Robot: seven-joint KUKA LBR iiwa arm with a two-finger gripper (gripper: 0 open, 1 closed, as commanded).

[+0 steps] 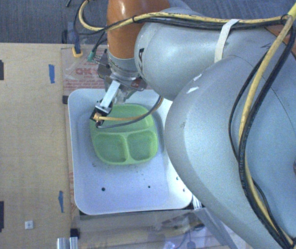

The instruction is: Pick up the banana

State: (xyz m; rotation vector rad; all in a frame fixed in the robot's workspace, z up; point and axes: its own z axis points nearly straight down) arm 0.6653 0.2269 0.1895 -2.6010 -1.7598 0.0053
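Room aplenty along left and front edges of bin point(85, 191); right edge covered by arm point(230, 113). Found gripper point(122, 84) above far rim of plate point(124, 149), near bin's far wall. Could not tell whether open or closed.

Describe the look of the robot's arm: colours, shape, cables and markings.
The arm is bulky, with smooth, rounded, glossy grey shells. An orange band wraps it above the wrist. Yellow cables run along its outside beside thinner black cables, and a pale strap ties them to one grey segment.
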